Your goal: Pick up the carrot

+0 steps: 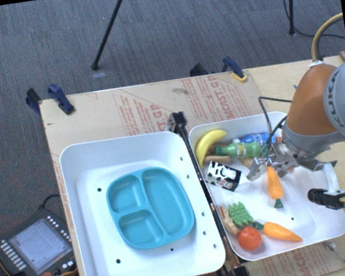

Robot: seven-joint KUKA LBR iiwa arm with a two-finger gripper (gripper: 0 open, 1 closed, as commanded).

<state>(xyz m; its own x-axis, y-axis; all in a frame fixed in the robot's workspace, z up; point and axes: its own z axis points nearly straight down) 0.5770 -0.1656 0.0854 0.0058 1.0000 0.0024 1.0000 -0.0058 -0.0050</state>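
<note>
Carrot [274, 185] (upright) between tool [269, 167] fingers

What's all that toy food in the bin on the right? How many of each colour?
Orange: 2, a carrot under the gripper, another carrot near the front
Yellow: 1, banana
Green: 2, bottle, leafy piece
Red: 1, tomato
Black-and-white: 1, carton
Total: 7
</note>
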